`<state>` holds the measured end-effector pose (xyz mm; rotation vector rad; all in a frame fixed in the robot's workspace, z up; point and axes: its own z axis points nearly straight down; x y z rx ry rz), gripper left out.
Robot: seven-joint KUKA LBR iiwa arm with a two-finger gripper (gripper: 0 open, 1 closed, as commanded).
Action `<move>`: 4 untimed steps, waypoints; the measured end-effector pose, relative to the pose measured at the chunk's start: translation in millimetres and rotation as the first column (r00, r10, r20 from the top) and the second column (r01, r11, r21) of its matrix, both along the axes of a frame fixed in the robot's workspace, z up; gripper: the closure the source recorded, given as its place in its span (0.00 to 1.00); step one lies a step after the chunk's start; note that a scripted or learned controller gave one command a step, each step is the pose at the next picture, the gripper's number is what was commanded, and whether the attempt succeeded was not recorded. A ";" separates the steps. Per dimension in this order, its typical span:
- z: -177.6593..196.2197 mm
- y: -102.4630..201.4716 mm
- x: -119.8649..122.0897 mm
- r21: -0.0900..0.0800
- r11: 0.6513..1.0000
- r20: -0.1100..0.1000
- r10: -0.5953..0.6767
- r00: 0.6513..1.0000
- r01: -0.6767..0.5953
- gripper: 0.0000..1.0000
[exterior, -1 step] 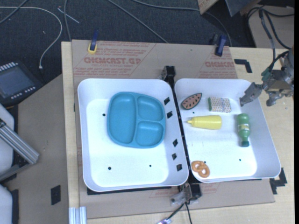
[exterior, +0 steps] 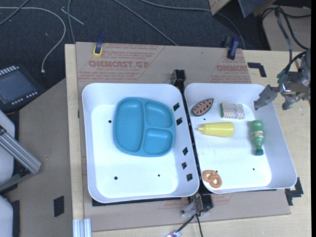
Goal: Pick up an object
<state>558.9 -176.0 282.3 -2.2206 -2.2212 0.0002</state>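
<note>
Camera view, gripper first: where does it sit? Mara asks.

Jon: The gripper (exterior: 275,100) hangs at the far right, over the upper right rim of the right bin (exterior: 282,158). Its two fingers stand apart, with nothing between them.

Mara: And what is there for it to pick?

Jon: Five loose objects, all in that right bin. Nearest the gripper is one green bottle (exterior: 256,137), lying on its side close to the bin's right wall. To its left lies one yellow bottle (exterior: 217,129), also on its side. Above that are one speckled pale block (exterior: 232,111) and one brown oval piece (exterior: 202,107), side by side but apart. One pretzel (exterior: 212,178) lies alone in the bottom left corner.

Mara: Is the gripper touching any of them?

Jon: No. It is clear of all five.

Mara: And the other bin?

Jon: The left bin (exterior: 98,147) holds one blue plate (exterior: 144,126) with three compartments, flat on the floor, nearer the top edge.

Mara: Anything around the bins?

Jon: Both sit on one printed cardboard sheet (exterior: 128,63), held along its top edge by two blue clamps (exterior: 98,48). Several cables (exterior: 54,14) trail over the dark floor beyond.
</note>
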 end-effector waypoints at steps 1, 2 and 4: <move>-62.1 -3.2 -3.6 0.002 1.000 -0.006 -0.001 1.000 0.001 0.00; -121.2 0.2 -12.3 0.003 1.000 -0.006 -0.001 1.000 0.001 0.00; -150.8 0.5 -15.8 0.001 1.000 0.002 0.000 1.000 0.000 1.00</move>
